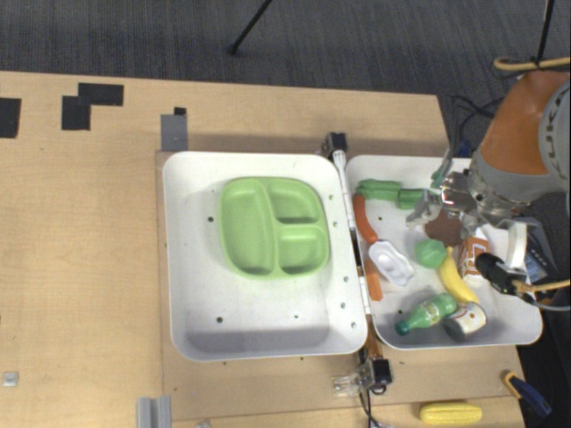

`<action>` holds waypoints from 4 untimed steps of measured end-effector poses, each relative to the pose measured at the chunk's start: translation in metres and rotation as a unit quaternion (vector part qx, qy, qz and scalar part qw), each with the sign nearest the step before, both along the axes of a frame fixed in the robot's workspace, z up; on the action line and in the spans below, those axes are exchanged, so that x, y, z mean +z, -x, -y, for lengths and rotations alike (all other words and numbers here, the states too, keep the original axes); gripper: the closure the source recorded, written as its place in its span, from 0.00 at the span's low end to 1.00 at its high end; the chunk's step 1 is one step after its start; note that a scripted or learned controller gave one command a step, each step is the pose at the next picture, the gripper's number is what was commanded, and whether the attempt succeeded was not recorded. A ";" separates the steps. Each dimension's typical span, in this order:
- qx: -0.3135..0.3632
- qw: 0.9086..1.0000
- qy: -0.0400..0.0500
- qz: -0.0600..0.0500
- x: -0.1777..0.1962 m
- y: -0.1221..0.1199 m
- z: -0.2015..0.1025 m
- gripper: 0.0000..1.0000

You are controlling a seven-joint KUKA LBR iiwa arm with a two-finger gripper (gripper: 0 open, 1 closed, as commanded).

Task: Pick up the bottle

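a tan wooden bench point(80, 239) bears two white bins; the left bin point(192, 266) holds a smooth green divided plate point(272, 226), the right bin point(500, 333) a green plastic bottle point(426, 315) lying among toys; gripper point(443, 205) fingers' state: cannot tell

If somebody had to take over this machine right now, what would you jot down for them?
Hand: low over the upper part of the right bin; grip state unclear from above.
Green bottle: lying on its side near that bin's front edge, beside the banana, apart from the hand.
Left bin: holds a green divided plate.
Done: nothing yet.
Left: reach the bottle, grasp, lift.
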State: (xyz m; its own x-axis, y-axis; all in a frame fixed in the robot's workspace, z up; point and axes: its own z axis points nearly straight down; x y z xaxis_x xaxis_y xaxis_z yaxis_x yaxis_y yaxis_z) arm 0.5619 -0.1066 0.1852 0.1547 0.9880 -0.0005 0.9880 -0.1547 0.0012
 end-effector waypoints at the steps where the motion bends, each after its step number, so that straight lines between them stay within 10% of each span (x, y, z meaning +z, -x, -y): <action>1: 0.065 0.998 0.000 0.004 -0.098 -0.011 0.009 0.00; 2: 0.066 0.998 0.001 0.006 -0.087 -0.013 0.008 1.00; 3: 0.042 0.999 -0.001 0.001 0.000 -0.046 -0.062 1.00; 4: -0.059 0.998 -0.001 0.000 -0.001 -0.048 -0.146 1.00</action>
